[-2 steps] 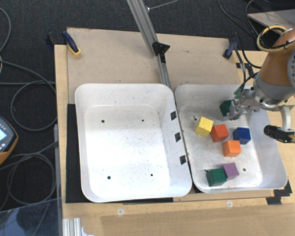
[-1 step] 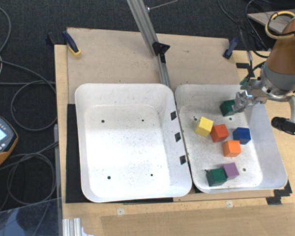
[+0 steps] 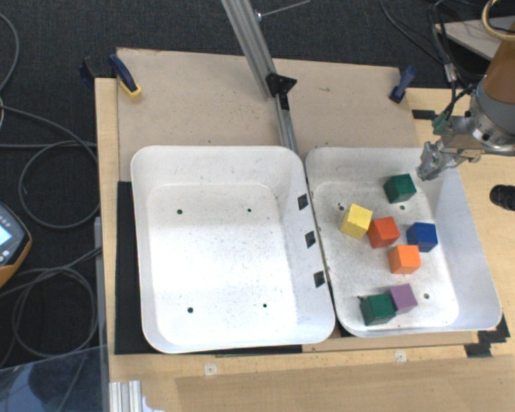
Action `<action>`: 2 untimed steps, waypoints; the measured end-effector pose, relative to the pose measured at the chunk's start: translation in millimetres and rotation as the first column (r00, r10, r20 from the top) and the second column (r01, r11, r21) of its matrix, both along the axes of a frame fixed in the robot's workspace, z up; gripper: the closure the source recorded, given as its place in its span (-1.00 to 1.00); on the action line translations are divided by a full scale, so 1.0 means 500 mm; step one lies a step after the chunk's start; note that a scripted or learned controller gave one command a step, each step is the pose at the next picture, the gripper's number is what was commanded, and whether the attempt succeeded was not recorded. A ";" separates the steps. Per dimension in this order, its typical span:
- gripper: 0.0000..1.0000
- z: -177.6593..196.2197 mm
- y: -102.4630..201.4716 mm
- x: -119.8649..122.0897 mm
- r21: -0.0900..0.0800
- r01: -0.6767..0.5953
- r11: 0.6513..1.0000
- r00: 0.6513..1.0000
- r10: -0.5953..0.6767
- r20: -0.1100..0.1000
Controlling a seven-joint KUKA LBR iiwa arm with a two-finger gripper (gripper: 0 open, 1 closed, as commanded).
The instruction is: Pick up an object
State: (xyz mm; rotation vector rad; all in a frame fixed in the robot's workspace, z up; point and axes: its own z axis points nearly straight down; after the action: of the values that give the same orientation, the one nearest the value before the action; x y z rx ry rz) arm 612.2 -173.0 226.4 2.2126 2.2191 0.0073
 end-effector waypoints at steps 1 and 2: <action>1.00 -0.001 0.000 0.001 0.001 0.001 1.000 1.000 -0.001 -0.006; 1.00 -0.012 0.088 -0.035 0.005 -0.001 1.000 1.000 0.001 -0.011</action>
State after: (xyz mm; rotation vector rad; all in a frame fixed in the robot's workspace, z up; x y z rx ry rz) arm 594.7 -129.0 220.3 2.2189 2.2285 0.0005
